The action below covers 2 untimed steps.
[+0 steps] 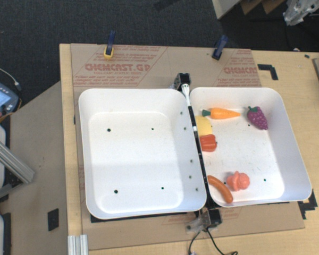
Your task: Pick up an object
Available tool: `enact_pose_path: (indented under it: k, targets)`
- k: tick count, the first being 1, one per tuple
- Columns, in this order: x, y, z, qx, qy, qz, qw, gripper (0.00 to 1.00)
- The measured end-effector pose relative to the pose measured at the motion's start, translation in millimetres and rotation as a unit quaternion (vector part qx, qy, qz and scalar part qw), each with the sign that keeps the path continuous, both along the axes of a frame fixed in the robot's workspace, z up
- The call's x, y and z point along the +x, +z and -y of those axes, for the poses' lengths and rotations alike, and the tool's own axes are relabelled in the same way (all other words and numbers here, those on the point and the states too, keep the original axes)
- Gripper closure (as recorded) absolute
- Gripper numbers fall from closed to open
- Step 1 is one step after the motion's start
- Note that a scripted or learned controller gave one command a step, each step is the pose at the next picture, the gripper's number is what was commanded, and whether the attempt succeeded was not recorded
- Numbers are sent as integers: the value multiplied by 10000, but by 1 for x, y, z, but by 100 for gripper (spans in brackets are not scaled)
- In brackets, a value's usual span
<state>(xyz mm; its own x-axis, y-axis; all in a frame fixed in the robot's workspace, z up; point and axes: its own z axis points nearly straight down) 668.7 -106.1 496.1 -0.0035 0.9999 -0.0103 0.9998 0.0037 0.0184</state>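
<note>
Camera view, single frame.

Top right corner, beyond the bench: a pale grey metal shape that looks like the gripper (304, 4), blurred. Whether it is released or clenched I cannot tell; nothing is seen in its grasp.

Two white bins side by side on a cardboard sheet (149, 62), which is clamped at the far edge by a yellow-and-blue clamp (110, 45) and a blue clamp (220, 47).

All the toy food is in the right bin (290, 142), the bin nearer the gripper yet well below and to the left of it:
- grapes (258, 117), purple, the item closest to the gripper
- carrot (222, 112), lying crosswise just left of the grapes, not touching them
- yellow piece (203, 125), against the wall shared with the left bin; kind unclear
- red pepper (208, 142), touching the yellow piece on its near side
- pink piece (238, 181), near the front wall; kind unclear
- sausage (220, 189), slanted, just left of the pink piece — farthest from the gripper

Left bin (95, 142): white floor with four small dark dots.
</note>
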Motion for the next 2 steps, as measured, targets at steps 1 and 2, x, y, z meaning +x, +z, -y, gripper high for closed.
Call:
enact_pose_path:
  k: [1,2]
  targets:
    - [1,11,0,-13,4,24,10000,100]
    - [-2,-21,0,50,-20,-112,9999,100]
